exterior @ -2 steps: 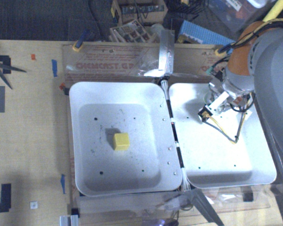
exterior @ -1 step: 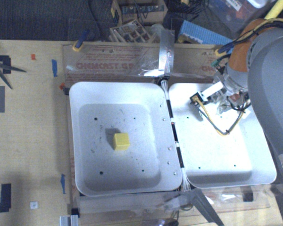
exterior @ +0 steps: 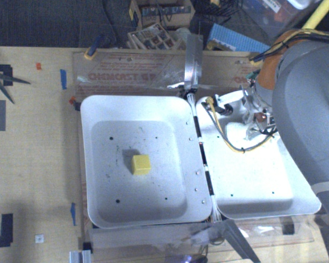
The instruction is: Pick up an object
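we see a yellow block [exterior: 141, 164] in the white left bin [exterior: 98, 119], a white right bin [exterior: 263, 190], the grey arm [exterior: 307, 108] with its orange band [exterior: 270, 70], and yellow-black cables [exterior: 227, 136].

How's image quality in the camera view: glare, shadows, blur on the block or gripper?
Camera view: the yellow block is fairly sharp and casts a soft shadow up-left on the left bin; the right bin is bright, nearly washed out; the gripper is small and blurry among cables; the arm is a large, soft grey mass.
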`<action>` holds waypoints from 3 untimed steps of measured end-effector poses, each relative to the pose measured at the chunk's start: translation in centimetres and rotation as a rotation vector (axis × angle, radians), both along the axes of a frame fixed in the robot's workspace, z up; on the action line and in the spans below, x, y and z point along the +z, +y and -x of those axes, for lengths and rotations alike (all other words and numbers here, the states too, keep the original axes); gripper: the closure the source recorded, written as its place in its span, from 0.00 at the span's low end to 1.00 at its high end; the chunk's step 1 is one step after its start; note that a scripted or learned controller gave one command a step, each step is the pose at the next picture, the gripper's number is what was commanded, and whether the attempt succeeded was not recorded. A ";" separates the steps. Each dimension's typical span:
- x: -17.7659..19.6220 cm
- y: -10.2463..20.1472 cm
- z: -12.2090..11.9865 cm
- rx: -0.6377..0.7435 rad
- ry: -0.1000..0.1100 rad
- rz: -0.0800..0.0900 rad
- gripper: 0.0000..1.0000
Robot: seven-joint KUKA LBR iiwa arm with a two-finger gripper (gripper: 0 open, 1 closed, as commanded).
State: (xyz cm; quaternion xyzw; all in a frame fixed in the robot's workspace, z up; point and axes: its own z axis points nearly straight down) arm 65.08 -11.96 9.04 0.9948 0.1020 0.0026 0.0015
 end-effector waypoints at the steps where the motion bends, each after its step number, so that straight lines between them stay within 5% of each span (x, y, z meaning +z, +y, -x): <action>1: 1.7 2.5 -0.8 -0.005 0.005 -0.004 1.00; 2: 21.2 1.0 0.5 0.133 0.007 -0.003 1.00; 3: 24.4 6.6 4.5 -0.007 0.007 -0.004 1.00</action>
